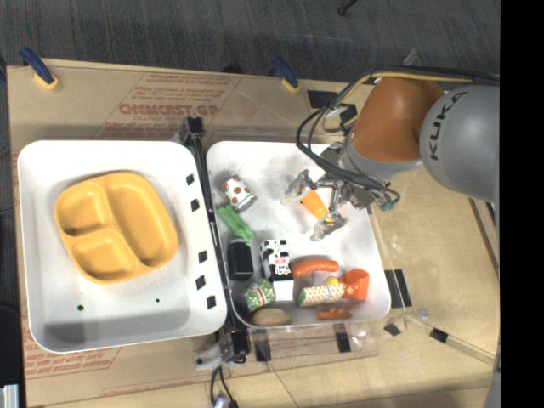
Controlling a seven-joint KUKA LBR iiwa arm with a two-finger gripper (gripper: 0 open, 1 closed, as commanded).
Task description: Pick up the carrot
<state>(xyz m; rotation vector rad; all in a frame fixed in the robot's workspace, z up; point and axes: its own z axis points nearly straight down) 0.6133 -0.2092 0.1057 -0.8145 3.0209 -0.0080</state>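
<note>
Carrot (314, 203) sits between the gripper's (315, 202) fingers, right of centre in the frame, over the right bin (376, 246), so the grasp looks made. Judging by this, only lifting it clear of the toys at lower centre remains

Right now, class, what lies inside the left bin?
A yellow divided tray rests in the left bin. The tray covers the bin floor beneath it, so anything under it stays hidden.
</note>
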